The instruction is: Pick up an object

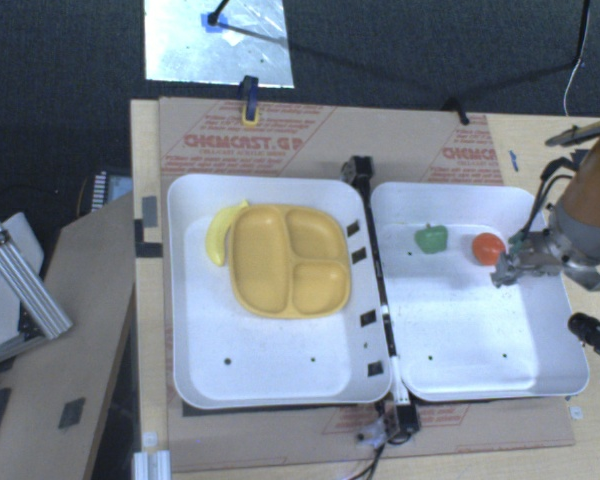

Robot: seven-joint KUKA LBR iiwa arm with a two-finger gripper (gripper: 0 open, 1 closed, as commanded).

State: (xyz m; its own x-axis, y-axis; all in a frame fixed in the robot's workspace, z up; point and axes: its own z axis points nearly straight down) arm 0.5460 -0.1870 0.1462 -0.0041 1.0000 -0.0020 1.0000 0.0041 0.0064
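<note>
Two white bins (280, 388) on brown-papered bench (280, 138), dark carpet (60, 68) around.

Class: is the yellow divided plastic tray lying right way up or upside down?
Right way up: the yellow divided plastic tray shows three sunken compartments facing upward.

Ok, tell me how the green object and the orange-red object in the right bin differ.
The green object is green and somewhat blocky with a lobed top, like a small pepper; the orange-red object is round, like a tomato. The green object lies apart from the gripper, toward the bin's middle; the orange-red object sits right beside the gripper. Both are small, rest on the floor of the right bin and lie near its far wall.
</note>
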